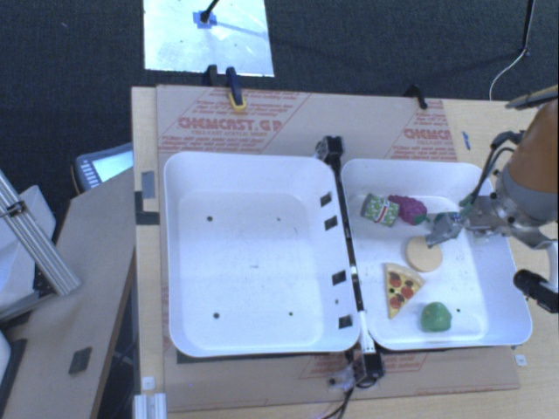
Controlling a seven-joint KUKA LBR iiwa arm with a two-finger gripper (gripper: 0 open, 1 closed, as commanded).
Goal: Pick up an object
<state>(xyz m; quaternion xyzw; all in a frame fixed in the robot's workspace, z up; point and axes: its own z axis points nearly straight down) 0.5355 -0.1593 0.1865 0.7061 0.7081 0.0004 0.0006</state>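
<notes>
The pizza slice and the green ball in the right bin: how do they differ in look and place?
The pizza slice is a flat triangle, yellow with red spots; the green ball is rounded and one plain colour. The slice lies nearer the divider between the bins, the ball nearer the front right corner. Both rest on the floor of the right bin, apart from the gripper.

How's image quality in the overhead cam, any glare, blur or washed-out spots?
Camera view: the metal plate at top reflects light and looks blown out; the left bin is bright white with little shading, so its walls are hard to read; soft overall focus, the gripper blurs into a grey smudge over the right bin; the slice of pizza and green ball stay legible.
</notes>
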